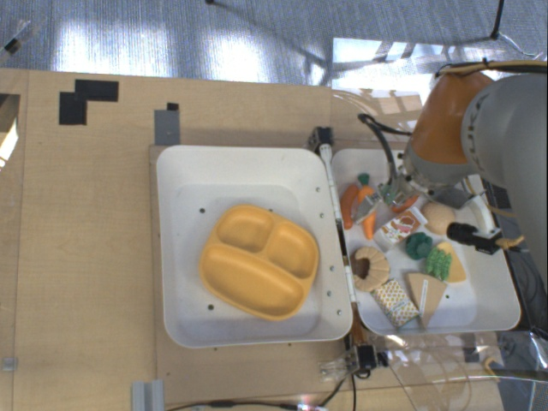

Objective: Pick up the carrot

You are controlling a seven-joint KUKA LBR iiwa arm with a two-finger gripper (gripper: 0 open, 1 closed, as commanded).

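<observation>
The carrot is orange with a small green top and lies at the left side of the right bin, close to the wall between the two bins. My gripper hangs low over the bin just right of the carrot, at about the same depth. The grey arm with its orange band hides the gripper's tips from above. I see nothing held in the gripper.
A yellow divided plate lies in the left bin. Around the carrot sit a red-and-white packet, a donut, broccoli, a cheese wedge, a patterned cracker and a beige lump.
</observation>
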